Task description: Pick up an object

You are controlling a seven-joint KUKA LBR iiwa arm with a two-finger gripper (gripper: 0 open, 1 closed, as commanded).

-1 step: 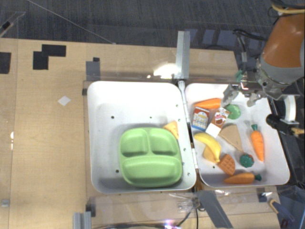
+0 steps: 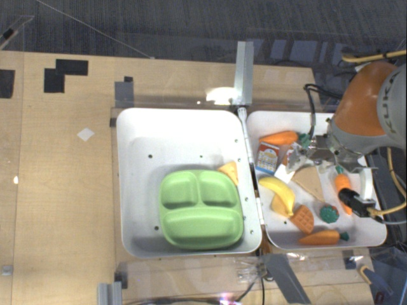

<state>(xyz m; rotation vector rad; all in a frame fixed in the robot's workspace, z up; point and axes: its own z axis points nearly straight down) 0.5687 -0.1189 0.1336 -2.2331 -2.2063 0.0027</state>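
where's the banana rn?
In the camera view, the banana lies in the right bin, near its left wall, just below the small carton and up-left of the waffle piece.

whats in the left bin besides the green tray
A yellow wedge pokes out behind the green tray at its far right corner in the left bin. Its lower part is covered by the tray.

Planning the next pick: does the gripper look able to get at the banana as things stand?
Probably yes. The banana lies uncovered in the right bin, just left of the gripper, with nothing lying on it; a waffle sits close at its lower end.
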